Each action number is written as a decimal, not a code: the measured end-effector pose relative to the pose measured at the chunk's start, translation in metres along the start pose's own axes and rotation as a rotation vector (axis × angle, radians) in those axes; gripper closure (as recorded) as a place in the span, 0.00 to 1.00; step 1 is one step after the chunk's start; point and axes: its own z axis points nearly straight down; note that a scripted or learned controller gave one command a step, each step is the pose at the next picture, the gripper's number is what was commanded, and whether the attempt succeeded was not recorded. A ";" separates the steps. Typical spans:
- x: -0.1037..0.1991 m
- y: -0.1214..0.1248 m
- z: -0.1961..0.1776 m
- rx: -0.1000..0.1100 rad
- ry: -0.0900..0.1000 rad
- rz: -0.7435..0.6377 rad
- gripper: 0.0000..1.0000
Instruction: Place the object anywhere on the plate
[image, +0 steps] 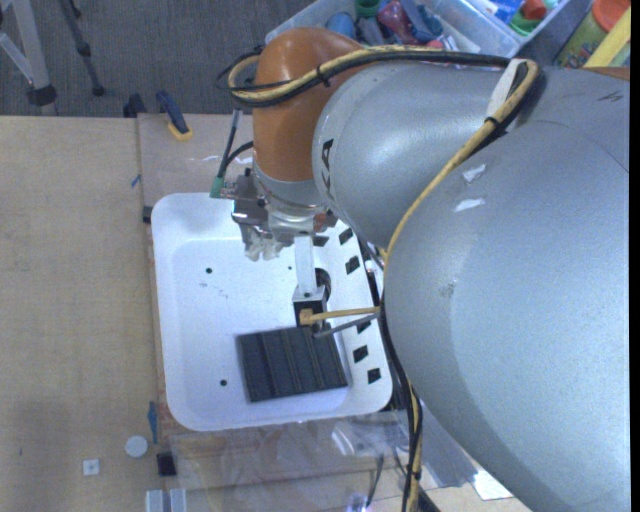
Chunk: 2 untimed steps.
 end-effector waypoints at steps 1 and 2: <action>0.002 0.004 0.126 -0.002 0.004 0.308 1.00; 0.003 0.020 -0.004 0.000 0.001 -0.061 1.00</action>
